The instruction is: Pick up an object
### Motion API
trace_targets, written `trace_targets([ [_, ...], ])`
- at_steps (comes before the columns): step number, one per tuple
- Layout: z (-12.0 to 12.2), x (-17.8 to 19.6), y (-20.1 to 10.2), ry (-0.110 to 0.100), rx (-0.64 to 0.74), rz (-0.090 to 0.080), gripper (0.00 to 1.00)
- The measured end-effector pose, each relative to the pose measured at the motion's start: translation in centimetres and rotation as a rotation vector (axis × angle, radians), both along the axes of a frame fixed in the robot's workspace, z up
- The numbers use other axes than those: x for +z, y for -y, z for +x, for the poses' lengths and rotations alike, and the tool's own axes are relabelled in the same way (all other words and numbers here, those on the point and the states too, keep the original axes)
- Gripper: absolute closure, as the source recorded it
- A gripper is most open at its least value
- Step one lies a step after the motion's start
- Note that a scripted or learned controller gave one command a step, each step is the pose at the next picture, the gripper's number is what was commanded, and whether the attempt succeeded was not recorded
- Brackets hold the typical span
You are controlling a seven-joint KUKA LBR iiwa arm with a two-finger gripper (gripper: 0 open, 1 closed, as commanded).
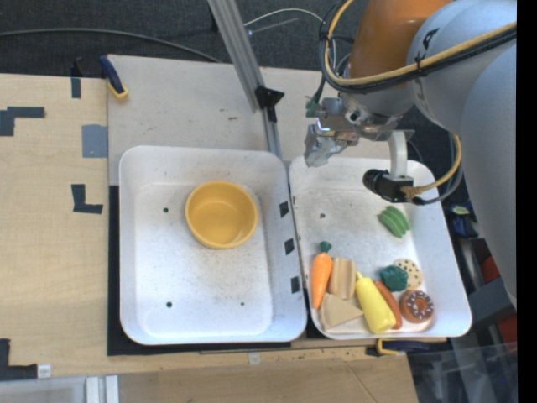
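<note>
My gripper point(319, 151) hangs over the far left corner of the right bin point(352, 200), with nothing seen in it. Toy foods lie clustered at that bin's near end: an orange carrot point(320, 277), a tan bread piece point(342, 277), a pale wedge point(338, 311), a yellow bottle shape point(375, 302), a dark green piece point(393, 277), a cookie point(409, 268) and a brown donut point(416, 306). A green pod point(393, 221) lies alone by the right wall. All of them are well below and to the right of the gripper.
The left bin point(151, 250) holds a yellow bowl point(221, 214), upright near its far middle. A slanted metal post point(243, 49) rises behind the bins. A black cable fitting point(384, 183) from the arm hangs over the right bin's far end.
</note>
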State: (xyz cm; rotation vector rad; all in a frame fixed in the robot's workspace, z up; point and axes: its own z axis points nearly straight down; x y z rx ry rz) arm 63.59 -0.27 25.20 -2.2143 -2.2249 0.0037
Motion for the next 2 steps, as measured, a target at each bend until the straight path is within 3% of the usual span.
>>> trace_targets([
  [2,-3.1,-2.8,-10.2,-0.002,0.001,-0.001,1.00],
])
